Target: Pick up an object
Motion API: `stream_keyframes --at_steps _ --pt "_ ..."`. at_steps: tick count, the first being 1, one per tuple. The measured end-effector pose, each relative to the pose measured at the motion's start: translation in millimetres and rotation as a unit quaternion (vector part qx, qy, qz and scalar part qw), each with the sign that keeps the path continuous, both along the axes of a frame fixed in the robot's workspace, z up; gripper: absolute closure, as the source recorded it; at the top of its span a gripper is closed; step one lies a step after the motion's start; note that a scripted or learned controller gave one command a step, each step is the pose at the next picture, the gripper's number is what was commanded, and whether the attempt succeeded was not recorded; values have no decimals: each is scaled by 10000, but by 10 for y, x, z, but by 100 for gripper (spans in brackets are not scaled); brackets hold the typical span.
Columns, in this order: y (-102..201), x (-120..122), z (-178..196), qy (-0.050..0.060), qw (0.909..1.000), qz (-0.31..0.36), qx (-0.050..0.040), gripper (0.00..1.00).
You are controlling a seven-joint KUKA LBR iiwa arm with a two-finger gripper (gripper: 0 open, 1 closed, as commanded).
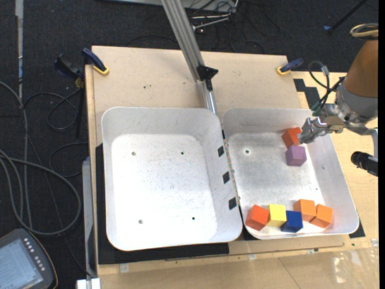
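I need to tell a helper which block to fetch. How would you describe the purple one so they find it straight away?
Look in the right-hand white bin, the one the arm reaches into. In its upper half, away from the row of blocks along the near edge, sit two blocks by the gripper. The purple block is the lower one, just below the orange block, and the only purple piece.

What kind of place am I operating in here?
Most likely a robotics lab test bench: a clamped wooden board bearing two white bins, coloured blocks for grasping, and loose cables on dark carpet.
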State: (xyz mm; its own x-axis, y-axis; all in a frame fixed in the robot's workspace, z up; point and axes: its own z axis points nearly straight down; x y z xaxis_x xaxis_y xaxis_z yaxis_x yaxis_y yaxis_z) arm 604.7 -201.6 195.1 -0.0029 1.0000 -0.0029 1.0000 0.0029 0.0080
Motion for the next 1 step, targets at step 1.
stream_keyframes --at_steps 1 --pt "0 15 391 7 10000 3 2 100"
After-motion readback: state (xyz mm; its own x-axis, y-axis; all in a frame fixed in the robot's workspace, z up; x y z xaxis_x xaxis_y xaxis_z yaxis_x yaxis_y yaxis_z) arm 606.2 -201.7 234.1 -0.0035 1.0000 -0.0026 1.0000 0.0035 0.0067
